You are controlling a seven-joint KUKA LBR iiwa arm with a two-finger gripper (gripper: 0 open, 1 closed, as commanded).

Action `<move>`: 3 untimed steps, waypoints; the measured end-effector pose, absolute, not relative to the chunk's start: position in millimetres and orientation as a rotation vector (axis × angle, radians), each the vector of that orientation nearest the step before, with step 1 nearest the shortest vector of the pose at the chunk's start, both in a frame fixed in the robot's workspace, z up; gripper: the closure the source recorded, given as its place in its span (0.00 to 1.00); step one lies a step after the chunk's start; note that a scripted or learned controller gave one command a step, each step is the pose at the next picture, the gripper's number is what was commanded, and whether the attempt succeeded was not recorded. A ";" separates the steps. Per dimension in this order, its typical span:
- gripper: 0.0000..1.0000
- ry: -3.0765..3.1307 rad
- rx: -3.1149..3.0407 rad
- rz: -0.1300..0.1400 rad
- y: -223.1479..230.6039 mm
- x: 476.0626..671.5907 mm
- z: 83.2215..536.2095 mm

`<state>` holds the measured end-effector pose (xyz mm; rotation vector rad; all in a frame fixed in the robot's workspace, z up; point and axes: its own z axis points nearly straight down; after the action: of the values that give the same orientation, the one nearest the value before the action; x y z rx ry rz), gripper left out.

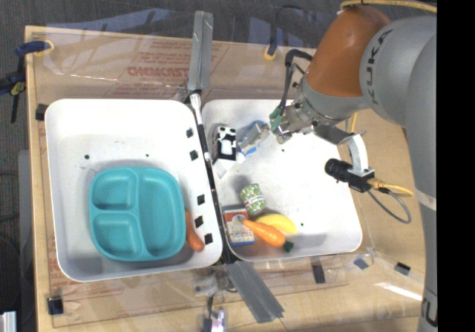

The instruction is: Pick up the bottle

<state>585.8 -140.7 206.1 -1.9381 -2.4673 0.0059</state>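
The bottle [249, 136] is a small clear one with a blue-grey body and a black-and-white end, lying tilted in the back left of the right bin [326, 197]. My gripper [279, 128] comes down from the right and meets the bottle's right end, fingers shut on it. A dark shadow on the bin floor under the bottle suggests that it hangs slightly above the floor. The grey arm with its orange band [341, 56] rises behind the gripper.
At the front of the right bin lie a green patterned can [252, 197], a yellow fruit [277, 224], an orange carrot [263, 232] and a small red-and-blue box [237, 227]. The left bin [74, 130] holds a teal divided plate [137, 212] and a second carrot [194, 238].
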 end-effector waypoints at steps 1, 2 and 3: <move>0.00 -2.425 -2.019 -0.014 -140.5 636.8 119.9; 0.00 -2.614 -1.793 -0.038 -157.7 648.5 114.3; 0.00 -2.708 -1.625 -0.026 -203.8 669.0 113.6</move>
<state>669.0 -203.8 113.6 -1.6249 -2.7075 -0.0265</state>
